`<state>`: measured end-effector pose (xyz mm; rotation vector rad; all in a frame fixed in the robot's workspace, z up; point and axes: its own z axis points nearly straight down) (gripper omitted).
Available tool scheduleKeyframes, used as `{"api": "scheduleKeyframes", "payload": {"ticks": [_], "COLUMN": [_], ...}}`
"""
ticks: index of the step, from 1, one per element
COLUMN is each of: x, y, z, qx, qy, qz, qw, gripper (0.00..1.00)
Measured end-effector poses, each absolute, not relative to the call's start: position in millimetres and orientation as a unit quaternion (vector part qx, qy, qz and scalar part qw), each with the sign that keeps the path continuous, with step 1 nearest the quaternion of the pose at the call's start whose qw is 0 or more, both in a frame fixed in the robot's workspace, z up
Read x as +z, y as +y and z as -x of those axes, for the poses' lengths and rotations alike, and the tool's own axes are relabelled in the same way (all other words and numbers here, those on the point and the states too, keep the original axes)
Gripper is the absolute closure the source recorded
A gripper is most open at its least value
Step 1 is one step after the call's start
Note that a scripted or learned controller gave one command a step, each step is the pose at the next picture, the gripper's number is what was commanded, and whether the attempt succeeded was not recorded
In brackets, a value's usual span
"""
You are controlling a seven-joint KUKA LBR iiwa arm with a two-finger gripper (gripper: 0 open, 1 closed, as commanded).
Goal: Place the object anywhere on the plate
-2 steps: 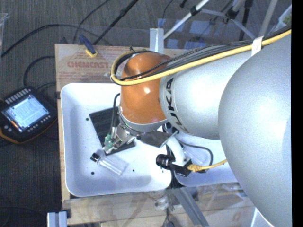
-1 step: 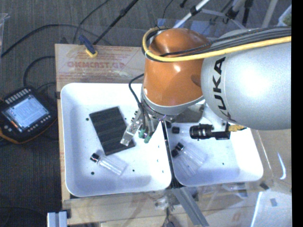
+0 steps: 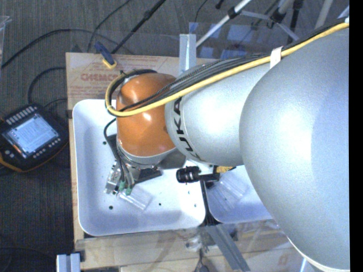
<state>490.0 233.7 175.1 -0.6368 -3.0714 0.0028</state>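
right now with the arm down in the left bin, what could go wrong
1. The arm covers most of both bins, so a plate or object under it can't be checked from this view.
2. The gripper sits low over the left bin floor; pushing further could jam it.
3. The yellow cable loops around the wrist and might snag.

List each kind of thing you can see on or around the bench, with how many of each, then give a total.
White bins: 2
Robot arm: 1
Gripper: 1
Handheld control pendant: 1
Yellow cable: 1
Total: 6
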Motion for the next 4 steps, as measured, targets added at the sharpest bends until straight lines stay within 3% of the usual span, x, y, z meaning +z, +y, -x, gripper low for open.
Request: {"api": "scheduleKeyframes", "payload": {"ticks": [1, 2, 3, 4], "x": [257.1, 184.1, 223.3, 303.9], "y": [232.5, 233.2, 232.8, 232.8], "z": [-504.9, -482.8, -525.1, -534.1], "qx": [0.0009, 0.0004, 0.0000, 0.0000], "qy": [-0.993, -1.000, -0.998, -0.995], "qz": [0.116, 0.029, -0.064, -0.096], "qw": [0.000, 0.001, 0.000, -0.001], "gripper": [1.00, 1.00, 1.00, 1.00]}}
